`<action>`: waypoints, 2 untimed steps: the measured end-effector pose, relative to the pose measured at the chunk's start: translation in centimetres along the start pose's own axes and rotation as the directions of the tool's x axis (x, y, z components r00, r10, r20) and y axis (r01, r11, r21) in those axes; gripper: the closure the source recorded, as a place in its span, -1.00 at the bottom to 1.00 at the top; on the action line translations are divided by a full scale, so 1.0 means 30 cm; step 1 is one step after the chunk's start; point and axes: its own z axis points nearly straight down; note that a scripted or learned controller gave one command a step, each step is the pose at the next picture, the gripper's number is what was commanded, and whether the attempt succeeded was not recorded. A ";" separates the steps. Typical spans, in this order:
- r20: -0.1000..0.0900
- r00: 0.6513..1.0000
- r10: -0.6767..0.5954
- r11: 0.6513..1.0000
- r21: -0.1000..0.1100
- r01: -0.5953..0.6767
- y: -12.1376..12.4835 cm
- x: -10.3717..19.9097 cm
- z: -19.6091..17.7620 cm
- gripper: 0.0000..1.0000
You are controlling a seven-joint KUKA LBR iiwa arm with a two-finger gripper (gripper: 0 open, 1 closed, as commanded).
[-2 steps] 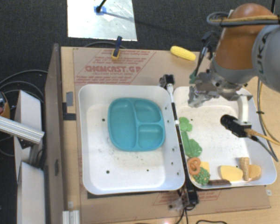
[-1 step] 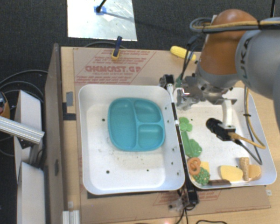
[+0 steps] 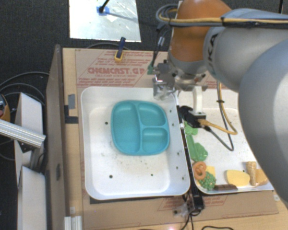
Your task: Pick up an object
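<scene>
Tool point(image 3: 163, 90) hangs over the left bin's point(image 3: 102, 176) far right corner; whether it is apart or together cannot be told. Teal divided plate point(image 3: 139, 127) lies just beside it, mid-bin.

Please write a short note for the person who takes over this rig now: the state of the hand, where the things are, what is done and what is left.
Hand: at the far end of the wall between the two bins, low over the left bin's corner. No object is seen in it.
Things: the teal divided plate lies flat in the left bin. The green pieces, orange ring and yellow piece lie in the right bin, towards its near edge.
Done: nothing is lifted yet.
Left: grasp one object and raise it.
</scene>
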 end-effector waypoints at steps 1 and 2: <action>-0.004 1.000 -0.004 1.000 0.000 0.004 0.029 0.382 -0.065 1.00; 0.002 1.000 0.007 1.000 0.004 -0.007 0.031 0.352 -0.060 -1.00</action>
